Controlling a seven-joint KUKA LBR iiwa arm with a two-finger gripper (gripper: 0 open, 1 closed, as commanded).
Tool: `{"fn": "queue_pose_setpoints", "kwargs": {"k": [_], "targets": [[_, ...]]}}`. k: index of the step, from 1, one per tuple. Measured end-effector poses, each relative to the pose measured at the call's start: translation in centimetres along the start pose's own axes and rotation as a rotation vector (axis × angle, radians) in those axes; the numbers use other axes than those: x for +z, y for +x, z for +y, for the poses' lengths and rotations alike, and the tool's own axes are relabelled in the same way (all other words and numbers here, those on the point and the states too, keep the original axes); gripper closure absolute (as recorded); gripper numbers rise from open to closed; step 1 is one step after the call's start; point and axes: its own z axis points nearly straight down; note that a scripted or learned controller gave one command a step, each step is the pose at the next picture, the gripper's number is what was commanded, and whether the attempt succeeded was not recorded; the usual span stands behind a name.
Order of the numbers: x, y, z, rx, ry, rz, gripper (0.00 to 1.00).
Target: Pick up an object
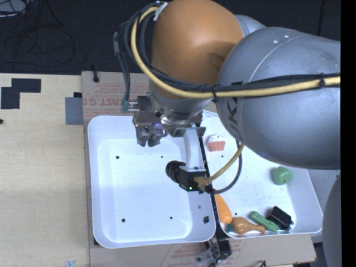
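In the camera view, the grey arm (278,93) is reaching in from the right and is taking up most of the upper right of the picture, its orange band bulging above the wrist. The tool (149,139) is hanging over the far part of the left bin (139,199), near that bin's back wall and well apart from every loose thing. It is too dark and too heavily shadowed to tell whether it is open or closed, and nothing is showing in its grip.

All the things that could be picked are lying in the right bin (261,193). A small pink and white cupcake (216,144) is sitting near the wall between the two bins, toward the back. A green ball (282,175) is resting alone toward the bin's right side.

At the near edge, four things are crowding together. An orange carrot (223,207) is lying along the dividing wall, and a tan drumstick (245,225) is lying just beside its lower end. A green pod (265,221) is lying next to the drumstick, and a black block (280,216) is sitting just beside the pod.

Both bins are resting on a brown cardboard sheet (105,96) on the pale wooden bench (39,166).
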Motion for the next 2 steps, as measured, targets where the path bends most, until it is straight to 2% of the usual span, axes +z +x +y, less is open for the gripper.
{"fn": "queue_pose_setpoints", "kwargs": {"k": [1,2], "targets": [[4.4,1.9,-1.5,0.006,0.013,-0.006,1.0],[14.3,1.7,2.3,0.009,0.016,-0.009,1.0]]}}
